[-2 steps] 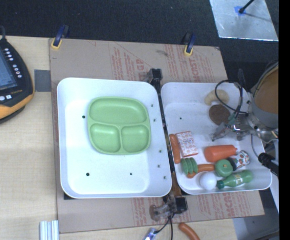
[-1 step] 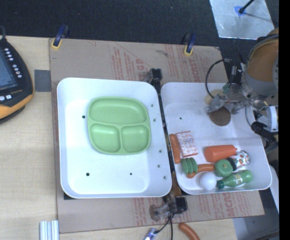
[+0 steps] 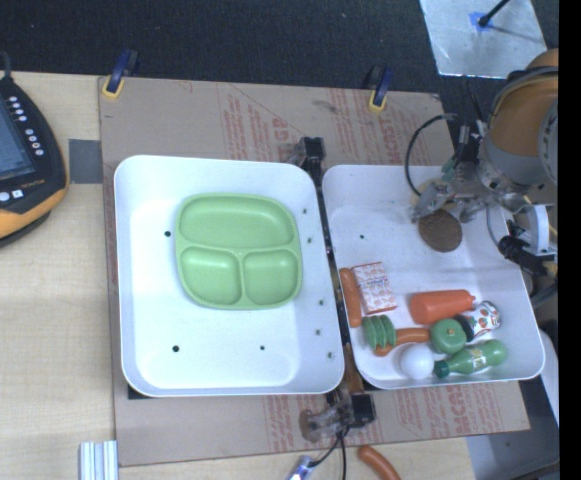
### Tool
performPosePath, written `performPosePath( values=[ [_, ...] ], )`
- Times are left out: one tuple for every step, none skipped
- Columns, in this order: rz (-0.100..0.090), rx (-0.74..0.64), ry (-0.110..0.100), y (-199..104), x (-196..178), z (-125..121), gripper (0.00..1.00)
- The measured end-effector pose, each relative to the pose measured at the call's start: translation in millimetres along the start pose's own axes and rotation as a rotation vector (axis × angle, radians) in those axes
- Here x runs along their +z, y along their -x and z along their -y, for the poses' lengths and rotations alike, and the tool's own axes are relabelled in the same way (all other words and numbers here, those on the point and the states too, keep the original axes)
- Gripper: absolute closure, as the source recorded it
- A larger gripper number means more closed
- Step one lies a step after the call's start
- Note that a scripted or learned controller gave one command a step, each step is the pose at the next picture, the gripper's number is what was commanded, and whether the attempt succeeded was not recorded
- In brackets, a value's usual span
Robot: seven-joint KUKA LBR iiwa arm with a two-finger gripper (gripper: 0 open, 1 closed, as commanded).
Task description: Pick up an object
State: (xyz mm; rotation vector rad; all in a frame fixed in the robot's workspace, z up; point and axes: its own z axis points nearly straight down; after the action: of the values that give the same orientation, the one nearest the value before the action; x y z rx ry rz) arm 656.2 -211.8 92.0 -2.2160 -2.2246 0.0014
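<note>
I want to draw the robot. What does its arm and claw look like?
The arm is rounded, grey with an orange band. Black cables loop beside it. The gripper is small, grey metal, over the right bin.

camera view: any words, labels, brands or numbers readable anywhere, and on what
No text can be read as words.
Brown cardboard sheet under the bins: faint red printed lettering along its edges, too blurred to read.
Small red and white packet in the right white bin: printed pattern, too small to read.
Black and orange handheld pendant with screen: screen content and buttons, too small to read.
</note>
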Motion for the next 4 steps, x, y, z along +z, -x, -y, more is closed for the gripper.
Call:
performPosePath(
  values=[
    [0.001,-0.001,-0.002,-6.4,-11.5,140.3,0.0],
    [0.002,-0.003,-0.002,-8.2,0.4,80.2,0.0],
    [0.0,0.001,-0.001,0.1,-0.1,8.2,0.0],
    [0.0,0.0,0.0,0.1,0.0,0.1,0.0]
  ],
)
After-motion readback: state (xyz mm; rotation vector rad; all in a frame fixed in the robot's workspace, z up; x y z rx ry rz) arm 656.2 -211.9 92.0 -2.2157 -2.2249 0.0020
